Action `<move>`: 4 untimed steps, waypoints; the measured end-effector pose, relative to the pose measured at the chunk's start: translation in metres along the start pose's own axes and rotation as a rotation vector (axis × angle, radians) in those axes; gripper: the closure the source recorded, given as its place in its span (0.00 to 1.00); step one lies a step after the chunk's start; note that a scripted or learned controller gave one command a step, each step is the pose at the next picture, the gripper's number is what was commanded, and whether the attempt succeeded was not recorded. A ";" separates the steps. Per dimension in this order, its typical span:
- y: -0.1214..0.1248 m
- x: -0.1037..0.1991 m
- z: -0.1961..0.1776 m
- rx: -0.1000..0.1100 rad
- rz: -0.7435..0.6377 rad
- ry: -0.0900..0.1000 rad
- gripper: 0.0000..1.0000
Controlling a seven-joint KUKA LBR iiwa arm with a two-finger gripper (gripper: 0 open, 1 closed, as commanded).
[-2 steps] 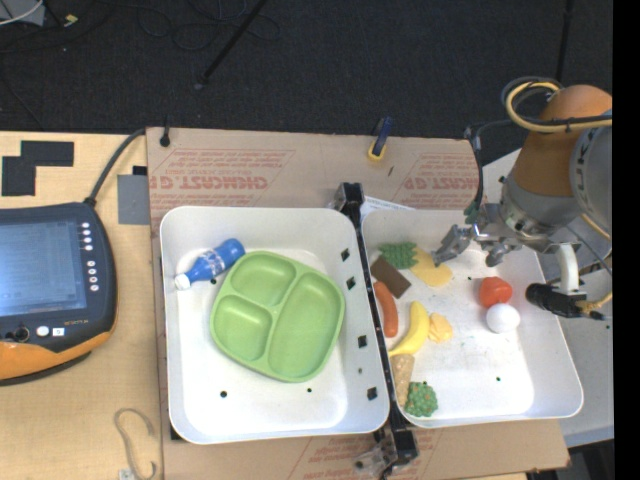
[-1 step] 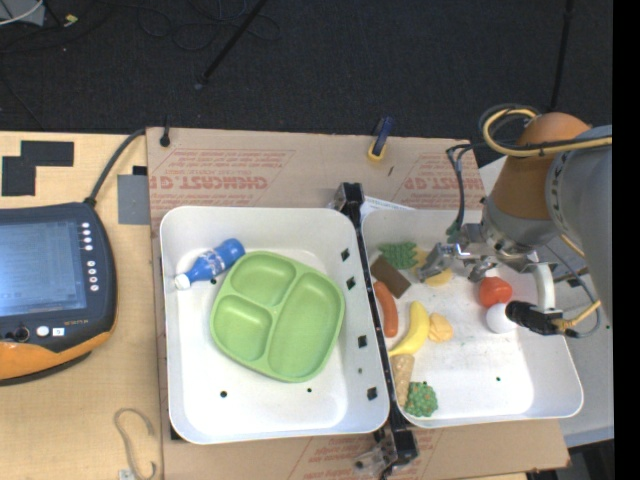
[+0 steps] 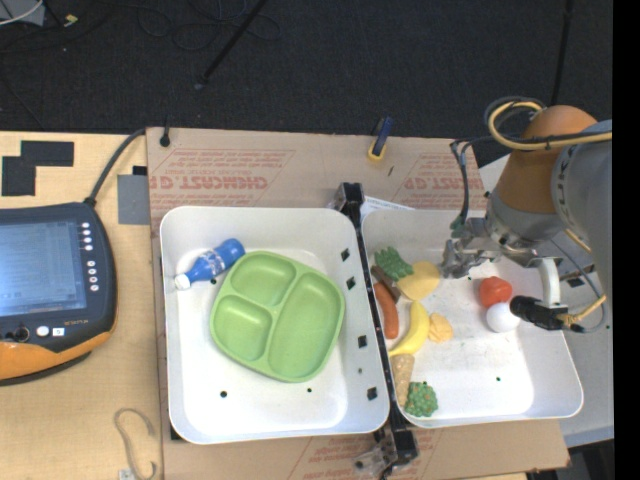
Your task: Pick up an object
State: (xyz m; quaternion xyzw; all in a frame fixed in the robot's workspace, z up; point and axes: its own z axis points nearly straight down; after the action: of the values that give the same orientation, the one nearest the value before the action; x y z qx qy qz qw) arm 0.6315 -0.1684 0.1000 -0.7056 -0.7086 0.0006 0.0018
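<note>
Gripper [image 3: 462,259] low in right bin [image 3: 520,393], near yellow toy [image 3: 421,281] & tomato [image 3: 494,291]; jaw state can't tell.

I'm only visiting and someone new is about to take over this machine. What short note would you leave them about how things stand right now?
Gripper: low over the right bin, near its back; whether it is open or shut cannot be read, and nothing visibly held.
Right bin: toy foods clustered at its left side, including a banana, carrot and two green pieces; a red piece and white ball sit further right.
Left bin: green divided plate, blue bottle.
Done: nothing lifted.
Left: grasp and raise one object.
</note>
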 end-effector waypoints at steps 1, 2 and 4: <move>-0.004 -0.005 -0.044 -0.005 0.010 -0.002 1.00; -0.007 -0.010 -0.088 -0.005 0.009 -0.003 1.00; -0.010 0.040 -0.138 -0.001 0.000 0.000 1.00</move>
State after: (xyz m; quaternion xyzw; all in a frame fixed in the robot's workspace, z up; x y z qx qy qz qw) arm 0.6215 -0.1291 0.2377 -0.7056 -0.7086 -0.0001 0.0015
